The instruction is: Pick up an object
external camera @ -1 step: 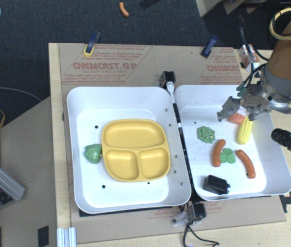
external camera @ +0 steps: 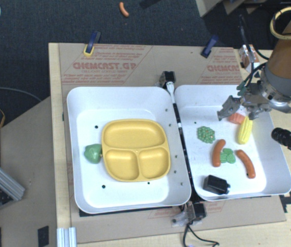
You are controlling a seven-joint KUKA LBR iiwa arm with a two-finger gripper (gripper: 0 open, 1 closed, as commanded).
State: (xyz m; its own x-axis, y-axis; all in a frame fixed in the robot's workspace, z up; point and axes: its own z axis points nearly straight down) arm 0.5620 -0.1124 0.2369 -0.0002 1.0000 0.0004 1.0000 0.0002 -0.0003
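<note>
My gripper (external camera: 241, 111) hangs over the back of the right bin (external camera: 276, 181), its two dark fingers spread open. A small salmon-pink piece (external camera: 236, 119) lies just below and between the fingertips, with nothing gripped. Beside it is a yellow corn cob (external camera: 244, 131). Further forward lie a green bumpy piece (external camera: 205, 134), an orange sausage (external camera: 217, 153), a green leafy piece (external camera: 229, 156), a second sausage (external camera: 246, 163) and a black block (external camera: 216, 184).
The left bin (external camera: 78, 117) holds a yellow divided plate (external camera: 135, 149) and a green lump (external camera: 93, 153) at the plate's left. A black ridge (external camera: 179, 133) separates the bins. The arm's orange band (external camera: 289, 32) rises at the right.
</note>
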